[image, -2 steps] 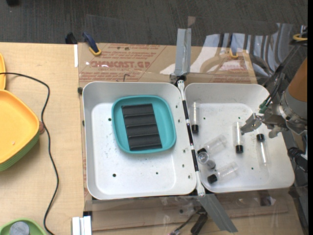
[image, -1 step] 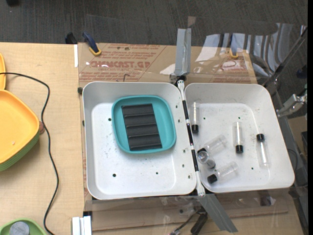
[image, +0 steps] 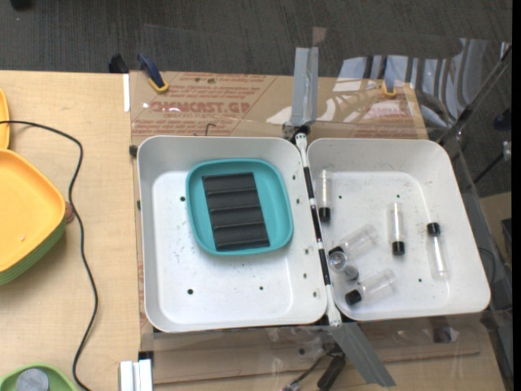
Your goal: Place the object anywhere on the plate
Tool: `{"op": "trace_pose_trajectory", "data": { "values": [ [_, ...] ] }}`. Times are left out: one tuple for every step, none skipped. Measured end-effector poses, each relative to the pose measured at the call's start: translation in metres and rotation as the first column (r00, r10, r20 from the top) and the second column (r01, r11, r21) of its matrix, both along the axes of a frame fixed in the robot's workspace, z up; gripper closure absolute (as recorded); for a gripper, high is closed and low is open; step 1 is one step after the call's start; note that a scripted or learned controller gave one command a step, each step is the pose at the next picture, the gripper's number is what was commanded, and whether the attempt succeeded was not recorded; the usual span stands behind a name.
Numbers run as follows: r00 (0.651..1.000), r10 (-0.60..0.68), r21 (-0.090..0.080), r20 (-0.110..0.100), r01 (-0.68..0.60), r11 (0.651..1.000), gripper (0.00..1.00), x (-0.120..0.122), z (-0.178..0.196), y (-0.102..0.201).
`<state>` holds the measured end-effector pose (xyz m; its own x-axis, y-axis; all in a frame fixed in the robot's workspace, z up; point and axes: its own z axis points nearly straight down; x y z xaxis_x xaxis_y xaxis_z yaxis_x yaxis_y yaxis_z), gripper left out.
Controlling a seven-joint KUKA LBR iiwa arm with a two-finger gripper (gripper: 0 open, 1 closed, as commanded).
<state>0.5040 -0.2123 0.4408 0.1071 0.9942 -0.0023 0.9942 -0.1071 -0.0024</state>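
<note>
A teal square plate (image: 277,218) lies in the left bin (image: 163,243), toward its back middle. A black ribbed block (image: 235,211) rests flat on the plate, covering most of its centre. In the right bin (image: 456,218) lie several clear plastic vials with black caps: one along the left wall (image: 323,195), one near the middle (image: 397,230), one at the right (image: 436,249), and a cluster toward the front left (image: 356,265).
Brown cardboard (image: 212,104) lies behind the bins, with a grey upright post (image: 304,88) at the divider. Yellow and green dishes (image: 24,218) and a black cable (image: 81,218) sit on the wooden bench at the left.
</note>
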Motion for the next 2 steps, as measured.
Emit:
{"op": "trace_pose_trajectory", "data": {
  "values": [
    [0.996, -0.086, -0.001, 0.000, 0.086, 0.996, 0.00, 0.029, -0.001, -0.003],
    [0.988, -0.156, -0.001, 0.000, 0.156, 0.988, 0.00, 0.048, -0.001, -0.004]
  ]
}}
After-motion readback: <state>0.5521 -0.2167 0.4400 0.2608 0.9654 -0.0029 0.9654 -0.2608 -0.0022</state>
